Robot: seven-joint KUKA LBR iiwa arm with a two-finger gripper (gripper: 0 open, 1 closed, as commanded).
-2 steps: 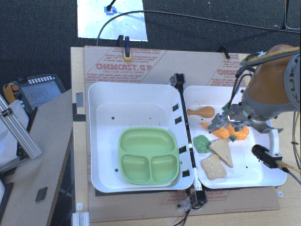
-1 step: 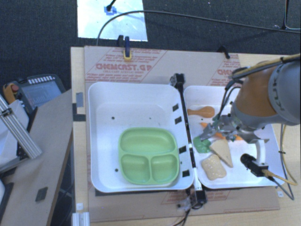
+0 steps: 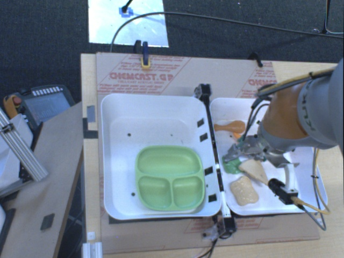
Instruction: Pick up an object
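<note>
Hiding the gripper [image 3: 239,153] (fingers unclear), the arm [image 3: 301,117] overhangs the right bin [image 3: 226,107].

green tray [image 3: 170,177] | white bins [image 3: 156,109] | orange-banded grey arm [image 3: 301,114]

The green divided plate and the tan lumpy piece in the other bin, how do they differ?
The green divided plate is large, flat and three-compartmented; the tan lumpy piece is small, rounded and solid. The plate lies alone in the left bin; the tan piece lies among other items in the right bin, near the gripper. Both rest flat.
</note>
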